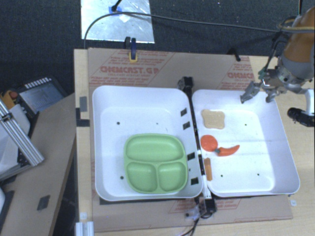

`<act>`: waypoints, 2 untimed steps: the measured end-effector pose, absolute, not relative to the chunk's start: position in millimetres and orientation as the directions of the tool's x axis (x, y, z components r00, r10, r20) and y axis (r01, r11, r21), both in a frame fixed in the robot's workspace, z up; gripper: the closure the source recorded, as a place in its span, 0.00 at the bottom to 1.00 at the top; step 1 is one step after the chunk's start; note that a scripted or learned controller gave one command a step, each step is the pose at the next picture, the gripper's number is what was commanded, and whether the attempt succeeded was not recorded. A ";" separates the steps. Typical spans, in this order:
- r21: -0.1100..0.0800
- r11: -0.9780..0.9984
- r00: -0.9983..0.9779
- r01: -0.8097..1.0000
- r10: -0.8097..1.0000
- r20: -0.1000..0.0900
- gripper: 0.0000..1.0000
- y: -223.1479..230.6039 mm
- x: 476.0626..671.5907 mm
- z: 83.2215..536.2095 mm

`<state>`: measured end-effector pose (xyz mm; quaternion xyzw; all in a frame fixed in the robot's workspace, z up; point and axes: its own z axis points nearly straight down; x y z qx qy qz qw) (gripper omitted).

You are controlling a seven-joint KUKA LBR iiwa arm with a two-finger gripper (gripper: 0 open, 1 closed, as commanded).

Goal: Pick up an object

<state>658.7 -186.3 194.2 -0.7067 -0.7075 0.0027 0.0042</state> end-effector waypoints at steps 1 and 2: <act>0.002 0.003 -0.003 1.000 1.000 -0.001 0.00 -186.0 661.6 201.5; -0.001 0.002 -0.002 1.000 1.000 0.000 0.00 -193.8 666.4 154.3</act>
